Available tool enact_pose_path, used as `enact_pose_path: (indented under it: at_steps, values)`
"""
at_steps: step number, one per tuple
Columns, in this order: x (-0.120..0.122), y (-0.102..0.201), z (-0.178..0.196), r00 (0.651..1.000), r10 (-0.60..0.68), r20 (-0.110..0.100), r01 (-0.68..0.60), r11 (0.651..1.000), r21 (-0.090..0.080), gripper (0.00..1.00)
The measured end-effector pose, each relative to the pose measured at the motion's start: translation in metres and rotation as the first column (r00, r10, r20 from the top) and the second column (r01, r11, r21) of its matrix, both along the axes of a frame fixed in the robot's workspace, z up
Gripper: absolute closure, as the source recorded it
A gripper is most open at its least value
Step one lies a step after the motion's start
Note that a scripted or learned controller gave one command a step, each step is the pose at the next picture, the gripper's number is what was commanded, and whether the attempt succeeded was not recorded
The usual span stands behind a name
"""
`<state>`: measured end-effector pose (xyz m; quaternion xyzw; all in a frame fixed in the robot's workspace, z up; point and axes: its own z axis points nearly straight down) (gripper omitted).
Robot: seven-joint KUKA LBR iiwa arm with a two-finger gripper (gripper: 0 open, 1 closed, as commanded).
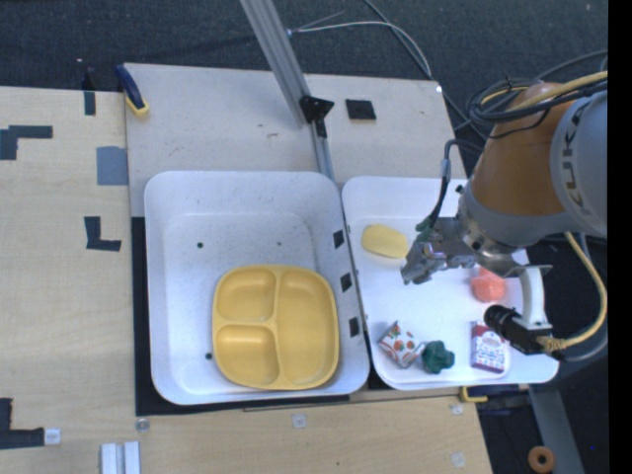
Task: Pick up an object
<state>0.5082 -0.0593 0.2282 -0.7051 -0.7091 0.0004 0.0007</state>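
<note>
Pale wood bench w/ dark tape marks, two shallow white bins side by side on a black mat, dark floor and cables beyond. The right bin (395, 191) holds the loose things: a yellow oblong piece (384, 241) near its upper left, a pink-red lump (488, 286) toward the right, a small printed packet (399, 345), a dark green piece (438, 357) just beside it, and a red-and-white carton (490, 349) at the lower right. The gripper (423, 265) hangs between the yellow piece and the pink lump, nearer the yellow one; can't tell how wide it's spread, and nothing shows between its tips.

Step, as I judge it: approach, no grasp yet. Next move prob needs centring over one object, then descent.

The left bin (163, 265) holds a yellow divided tray (276, 326). Part of "KUKA" shows on the arm (538, 171); packet and carton print too small to read.
</note>
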Motion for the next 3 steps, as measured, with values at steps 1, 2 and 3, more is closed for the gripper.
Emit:
enact_pose_path:
  at_steps: [1,2,3]
  values:
    - [0.010,0.048,-0.011,1.000,-0.001,-0.002,0.001,1.000,0.000,1.00]
    - [0.018,0.102,0.000,1.000,0.002,0.000,-0.002,1.000,0.001,1.00]
    - [0.025,0.143,-0.001,1.000,-0.001,-0.001,0.001,1.000,0.000,1.00]
